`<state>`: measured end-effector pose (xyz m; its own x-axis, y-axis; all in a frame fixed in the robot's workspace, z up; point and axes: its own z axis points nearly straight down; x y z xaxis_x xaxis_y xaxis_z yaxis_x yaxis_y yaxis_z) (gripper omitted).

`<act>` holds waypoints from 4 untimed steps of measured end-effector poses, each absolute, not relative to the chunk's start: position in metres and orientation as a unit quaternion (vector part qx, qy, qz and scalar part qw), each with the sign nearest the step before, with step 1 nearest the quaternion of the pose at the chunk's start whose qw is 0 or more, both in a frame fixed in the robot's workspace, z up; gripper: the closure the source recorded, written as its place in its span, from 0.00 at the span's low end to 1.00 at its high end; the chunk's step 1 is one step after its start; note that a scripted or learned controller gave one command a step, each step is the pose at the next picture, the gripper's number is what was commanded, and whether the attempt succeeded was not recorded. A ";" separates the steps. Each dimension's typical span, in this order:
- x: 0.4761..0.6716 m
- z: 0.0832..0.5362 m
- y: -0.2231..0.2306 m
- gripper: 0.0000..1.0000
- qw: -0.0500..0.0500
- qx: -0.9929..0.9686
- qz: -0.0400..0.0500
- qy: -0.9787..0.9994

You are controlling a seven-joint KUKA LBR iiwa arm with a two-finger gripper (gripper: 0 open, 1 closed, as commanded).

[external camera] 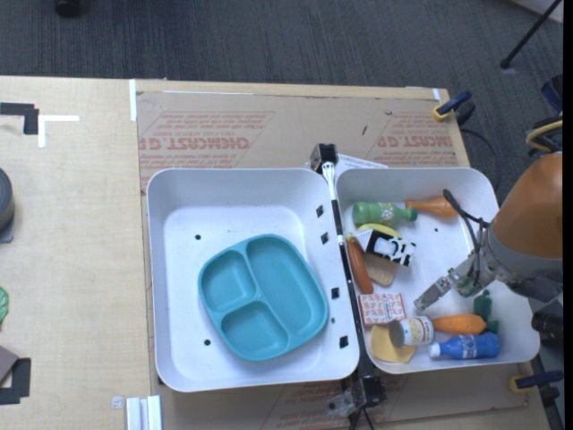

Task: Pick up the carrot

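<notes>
Your gripper (433, 296) hangs low in the right bin (474, 189), near its 4 o'clock side. Its fingers (428, 299) look apart, with nothing between them. The carrot (457, 323) lies just beside the gripper, at 5 o'clock from it. A blue bottle (466, 347) lies just below the carrot, and a small jar (412, 331) sits touching the carrot at its 9 o'clock end. A green bottle (380, 212) rests at the bin's 12 o'clock. In the left bin (175, 240) you see a blue plate (261, 296).
</notes>
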<state>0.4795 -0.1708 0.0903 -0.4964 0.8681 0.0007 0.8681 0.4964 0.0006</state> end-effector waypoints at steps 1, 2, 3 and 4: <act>0.482 0.090 -0.218 0.00 0.003 -0.561 -0.002 -0.828; 0.479 0.090 -0.171 0.00 0.000 -0.440 0.000 -0.898; 0.479 0.090 -0.200 0.00 -0.001 -0.488 0.000 -0.873; 0.480 0.091 -0.182 0.00 -0.001 -0.381 0.000 -0.924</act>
<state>0.4800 -0.1822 0.0905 -0.7094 0.7048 -0.0015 0.7048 0.7094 0.0015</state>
